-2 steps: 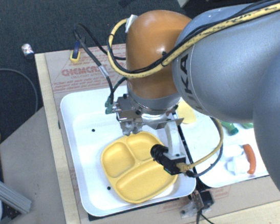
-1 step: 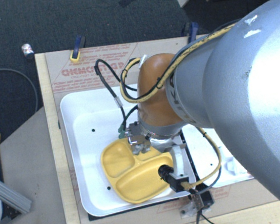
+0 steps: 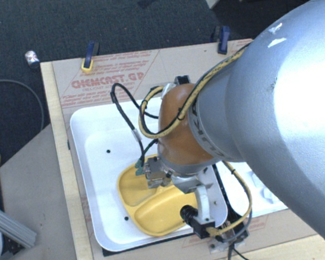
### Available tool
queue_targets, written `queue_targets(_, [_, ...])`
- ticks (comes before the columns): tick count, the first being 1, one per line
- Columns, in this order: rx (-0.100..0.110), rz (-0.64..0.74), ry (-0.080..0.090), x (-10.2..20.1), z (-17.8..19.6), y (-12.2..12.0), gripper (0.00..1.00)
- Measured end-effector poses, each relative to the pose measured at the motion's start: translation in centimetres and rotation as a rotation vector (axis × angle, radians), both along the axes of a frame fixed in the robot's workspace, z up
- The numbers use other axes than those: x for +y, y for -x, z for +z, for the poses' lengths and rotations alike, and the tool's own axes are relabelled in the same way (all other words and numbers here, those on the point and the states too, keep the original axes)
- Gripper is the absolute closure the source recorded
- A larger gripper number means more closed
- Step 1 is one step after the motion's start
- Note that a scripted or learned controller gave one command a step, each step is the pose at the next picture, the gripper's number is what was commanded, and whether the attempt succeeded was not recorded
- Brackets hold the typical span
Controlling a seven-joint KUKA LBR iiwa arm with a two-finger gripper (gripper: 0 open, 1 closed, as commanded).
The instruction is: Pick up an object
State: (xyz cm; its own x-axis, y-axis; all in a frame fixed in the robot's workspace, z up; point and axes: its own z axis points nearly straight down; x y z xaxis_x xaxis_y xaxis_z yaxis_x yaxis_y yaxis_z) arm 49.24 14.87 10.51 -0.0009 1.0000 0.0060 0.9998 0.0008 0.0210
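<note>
Nearest the camera, grey arm point(image 3: 286, 115) fills the right side, orange band point(image 3: 177, 127) over the left bin point(image 3: 98, 183). Below the band, gripper point(image 3: 157, 175) sits low over a yellow dish point(image 3: 159, 211) at the bin's front right; cannot tell its opening or any hold. Farther back, board point(image 3: 107, 74) with clamps.

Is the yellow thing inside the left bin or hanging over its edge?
Inside. The yellow thing lies on the floor of the left bin, near its front right corner, with white rim showing below it. The arm hides its upper right part.
</note>
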Motion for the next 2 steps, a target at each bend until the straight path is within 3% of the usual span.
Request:
queue_targets(1, [0.005,0.001,0.004,1.7,5.0,-11.7,1.00])
queue_targets(2, [-0.001,-0.005,0.005,-3.4,20.3,-15.1,1.00])
